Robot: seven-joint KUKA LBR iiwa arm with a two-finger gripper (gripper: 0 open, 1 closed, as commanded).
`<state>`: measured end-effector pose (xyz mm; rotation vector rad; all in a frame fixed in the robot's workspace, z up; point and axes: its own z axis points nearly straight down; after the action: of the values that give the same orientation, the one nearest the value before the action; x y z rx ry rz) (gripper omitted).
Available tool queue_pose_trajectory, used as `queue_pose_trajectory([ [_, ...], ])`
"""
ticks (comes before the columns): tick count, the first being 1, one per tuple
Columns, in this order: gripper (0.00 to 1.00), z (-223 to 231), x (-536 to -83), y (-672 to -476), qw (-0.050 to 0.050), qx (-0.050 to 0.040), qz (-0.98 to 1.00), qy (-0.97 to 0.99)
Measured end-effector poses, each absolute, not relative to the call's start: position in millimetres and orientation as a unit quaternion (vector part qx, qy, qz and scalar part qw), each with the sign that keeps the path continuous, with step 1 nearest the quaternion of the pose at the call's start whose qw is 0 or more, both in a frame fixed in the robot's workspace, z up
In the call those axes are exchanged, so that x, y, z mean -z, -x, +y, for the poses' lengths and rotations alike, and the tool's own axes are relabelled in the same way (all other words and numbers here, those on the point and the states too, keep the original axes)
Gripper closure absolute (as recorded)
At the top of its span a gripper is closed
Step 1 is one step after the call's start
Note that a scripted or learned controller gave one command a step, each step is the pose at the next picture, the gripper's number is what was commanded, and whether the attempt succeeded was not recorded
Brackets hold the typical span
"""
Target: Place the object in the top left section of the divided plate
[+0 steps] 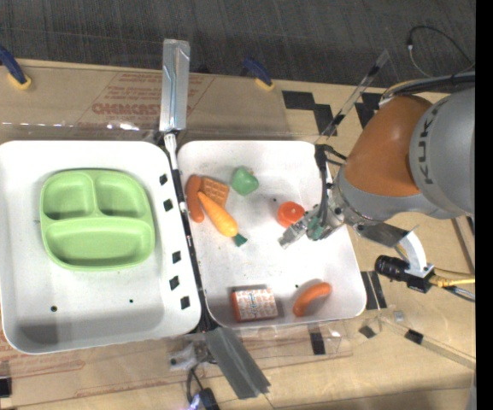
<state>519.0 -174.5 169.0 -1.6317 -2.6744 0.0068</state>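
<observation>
Risk of a miss: the gripper (302, 229) hangs low in the right bin (263, 156), and the small orange-red round piece (290, 213) sits right against its upper left side, so a closing move could nudge the piece aside instead of trapping it.
Risk of the wrong pick: the task names no particular object (my guess is the orange-red round piece, being closest), while a carrot (219, 216), a waffle-like piece (214, 190) and a green pepper (245, 180) lie further left of the gripper and could be taken instead.
Risk at the drop: the green divided plate (97, 254) lies in the left bin (7, 229), well apart from the gripper across the wall between bins; its top left section (67, 194) is small, so a loose hold could let the object fall into the neighbouring section or onto the bin floor.
Claw state: I cannot tell how it stands, since the tip is small and blurred here.
Object versus claw: the orange-red round piece is touching or just beside the gripper, up and to its left; nothing is visibly held.
Others near the gripper: a can (254, 302) lies below and left of it, a reddish sausage-shaped piece (313, 295) just below.
</observation>
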Motion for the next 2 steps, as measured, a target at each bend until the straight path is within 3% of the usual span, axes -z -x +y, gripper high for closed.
queue_pose_trajectory([
  [2,1.0,-173.9,-188.3,-520.3,0.004,-0.0023,-0.856,0.518],
])
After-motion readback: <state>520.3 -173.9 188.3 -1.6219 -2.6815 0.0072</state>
